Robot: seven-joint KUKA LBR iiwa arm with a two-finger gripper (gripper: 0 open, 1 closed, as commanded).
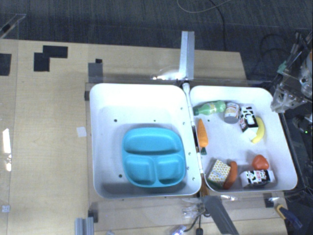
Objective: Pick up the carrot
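Note:
The carrot [202, 133] is a small orange stick lying lengthwise along the left wall of the right bin [279, 131], close to the divider between the bins. The arm's end sits at the far right edge of the camera view, outside the right bin's upper right corner, and its gripper [288, 98] is well away from the carrot. Nothing shows between the gripper and any object.
The right bin also holds a green bottle [210, 107], a small can [231, 112], a black-and-white carton [248, 118], a banana [258, 130], a patterned box [219, 171], a sausage [231, 175], a red item [260, 161] and another carton [256, 178]. A blue divided tray [153, 156] lies in the left bin [105, 131].

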